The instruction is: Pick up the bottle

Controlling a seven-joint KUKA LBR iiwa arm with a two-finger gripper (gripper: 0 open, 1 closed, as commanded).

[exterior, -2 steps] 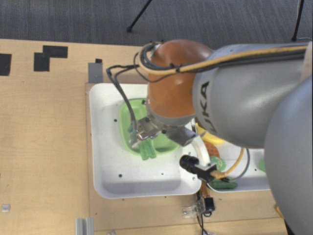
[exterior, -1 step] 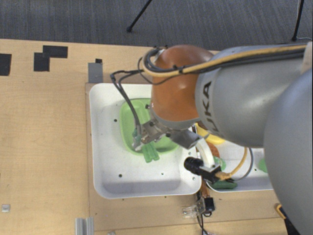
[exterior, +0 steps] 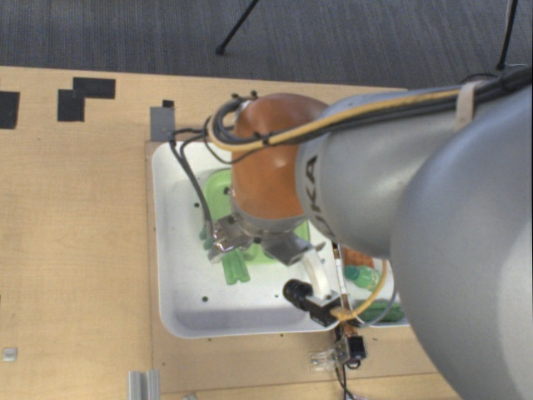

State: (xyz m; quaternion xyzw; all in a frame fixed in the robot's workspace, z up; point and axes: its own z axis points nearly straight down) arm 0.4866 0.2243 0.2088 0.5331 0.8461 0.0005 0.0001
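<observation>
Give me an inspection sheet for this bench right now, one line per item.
Surface: wooden bench bearing a shallow white bin.
Job's things: bottle cannot be told apart; green items lie in the bin under the arm.
Clutter: teal and green pieces at the bin's right side.
Gripper: gripper low over the green items; grasp hidden.
Cables: black cable looped over the bin; yellow cable along the arm.
Surroundings: grey carpet, black markers on the bench.
</observation>
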